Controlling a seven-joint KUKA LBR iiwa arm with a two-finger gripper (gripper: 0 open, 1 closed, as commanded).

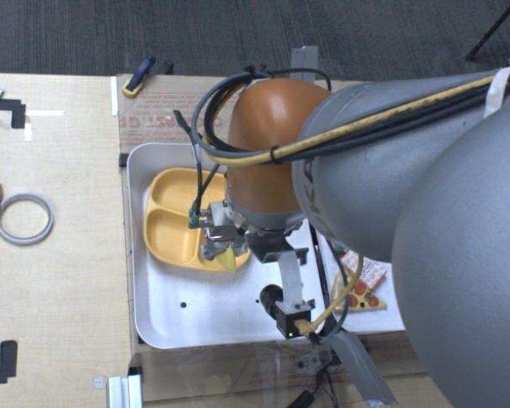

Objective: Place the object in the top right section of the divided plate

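Camera view has the pincer (218, 243) low over the yellow divided plate (172, 219) in the white bin (157, 313), and a yellow-green object (228, 259) seems caught between its fingers at the plate's near-right edge. Whether it sits in the wanted section I cannot tell, so release looks left. A tape roll (21, 218) lies well apart on the table (59, 313); the arm's orange band (268, 143) hides the plate's right side.

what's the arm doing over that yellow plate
The grey KUKA arm reaches in from the right and hangs low over a white bin. Its gripper sits at the edge of the yellow divided plate, with a small yellow-green object right beneath it. Whether the object is gripped or just lying there cannot be told. A pizza-slice toy lies in the bin to the right.
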